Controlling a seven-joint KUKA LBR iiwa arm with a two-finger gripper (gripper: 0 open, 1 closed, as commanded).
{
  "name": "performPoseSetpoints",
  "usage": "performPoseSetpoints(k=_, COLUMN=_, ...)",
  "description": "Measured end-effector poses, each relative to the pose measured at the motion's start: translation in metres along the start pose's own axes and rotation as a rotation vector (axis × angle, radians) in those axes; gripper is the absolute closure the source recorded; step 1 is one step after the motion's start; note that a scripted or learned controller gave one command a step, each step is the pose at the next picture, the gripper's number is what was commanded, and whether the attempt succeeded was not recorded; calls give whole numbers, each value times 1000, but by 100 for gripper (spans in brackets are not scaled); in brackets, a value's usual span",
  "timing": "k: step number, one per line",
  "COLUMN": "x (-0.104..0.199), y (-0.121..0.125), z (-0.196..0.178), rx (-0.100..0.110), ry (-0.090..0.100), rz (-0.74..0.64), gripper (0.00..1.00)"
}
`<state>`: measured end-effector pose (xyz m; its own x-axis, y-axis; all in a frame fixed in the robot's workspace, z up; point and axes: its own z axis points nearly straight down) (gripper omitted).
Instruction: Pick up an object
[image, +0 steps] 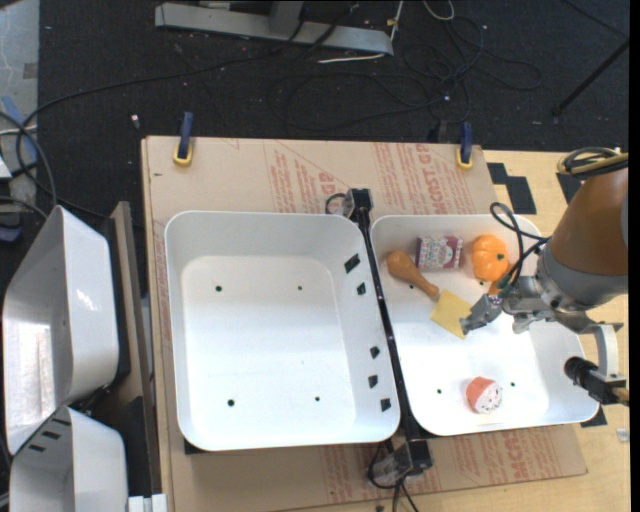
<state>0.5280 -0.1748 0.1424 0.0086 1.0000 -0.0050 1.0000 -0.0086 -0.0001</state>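
Camera view: arm enters from the right, pincer (480, 312) low over the right bin (560, 412), tips touching or just over the edge of a flat yellow piece (450, 313). Whether the pincer is apart, together or clamped on anything, cannot tell; too small and dark. Using the yellow piece as landmark: wooden pestle-like thing (412, 272) just up-left of it, nearly touching; purple-labelled packet (439, 251) above it; orange pumpkin-like object (489, 257) up-right, close to the arm's wrist; red-and-white round object (484, 395) well below, alone near the bin's front wall. Left bin (200, 250) sits across the divider. Likely target is the yellow piece, not lifted yet, lying flat on the bin floor. To do it well: straddle a thin edge, go right down to the floor, close fully before lifting, avoid nudging the wooden thing.
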Motion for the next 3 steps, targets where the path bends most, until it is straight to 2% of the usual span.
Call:
performPoseSetpoints(k=1, x=23, y=94, z=52, rx=-4, ry=5, rz=-15, gripper=0)
performPoseSetpoints(k=2, x=53, y=45, z=49, rx=2, ry=6, rz=-8, gripper=0)
performPoseSetpoints(k=3, x=51, y=48, z=38, rx=-4, ry=3, rz=-7, gripper=100)
